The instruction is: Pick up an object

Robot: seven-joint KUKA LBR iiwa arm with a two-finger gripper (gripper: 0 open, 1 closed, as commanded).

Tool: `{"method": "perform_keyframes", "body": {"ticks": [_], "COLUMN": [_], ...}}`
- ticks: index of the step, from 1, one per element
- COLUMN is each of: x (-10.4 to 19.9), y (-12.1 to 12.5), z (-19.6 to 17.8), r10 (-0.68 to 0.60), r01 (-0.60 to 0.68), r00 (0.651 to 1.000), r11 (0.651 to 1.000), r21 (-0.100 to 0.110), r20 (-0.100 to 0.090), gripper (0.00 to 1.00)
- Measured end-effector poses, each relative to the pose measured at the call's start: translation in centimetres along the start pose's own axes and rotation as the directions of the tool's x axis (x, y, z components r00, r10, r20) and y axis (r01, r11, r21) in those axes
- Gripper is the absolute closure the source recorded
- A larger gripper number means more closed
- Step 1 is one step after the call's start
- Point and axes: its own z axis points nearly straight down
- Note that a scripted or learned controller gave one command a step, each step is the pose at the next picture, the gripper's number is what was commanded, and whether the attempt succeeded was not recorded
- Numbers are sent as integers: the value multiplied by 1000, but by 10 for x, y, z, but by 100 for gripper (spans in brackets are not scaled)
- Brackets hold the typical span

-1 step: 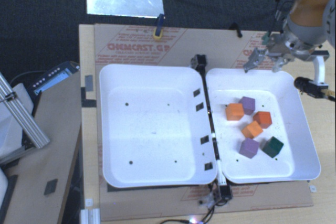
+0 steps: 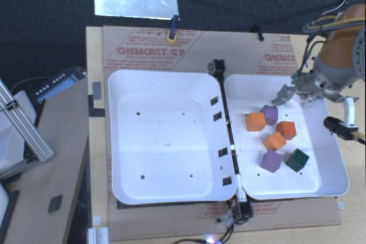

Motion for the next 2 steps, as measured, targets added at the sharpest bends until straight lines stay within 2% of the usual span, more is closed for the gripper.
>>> {"method": "perform_keyframes", "body": {"ticks": [1,2], "x": [46,43], "y": [-15,-13], "z": [60,46], "r10": [-9,-7], "r01": [9,7], "r00": [1000,1000], "r11": [1000,1000], "r21": [-2,-8], "r20": [-3,0], "gripper": [0,100]}}
